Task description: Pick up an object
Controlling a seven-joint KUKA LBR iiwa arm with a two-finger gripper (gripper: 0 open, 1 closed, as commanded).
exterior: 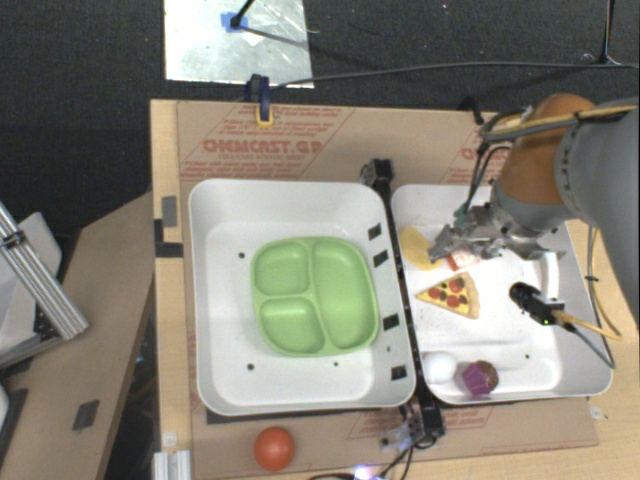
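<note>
My gripper (458,249) hangs low over the right bin (575,363), near its upper left part. Just below its tip a small red and white thing (465,260) peeks out; whether it is held I cannot tell. A yellow flat piece (416,248) lies to the gripper's left, touching its fingers' side. A toy pizza slice (452,295) lies a little below the gripper. At the bin's front edge rest a white ball (439,367) and a purple lumpy toy (479,377).
The left bin (215,268) holds a green divided tray (313,294). An orange ball (274,447) sits on the bench in front of the left bin. A black divider (392,268) runs between the two bins.
</note>
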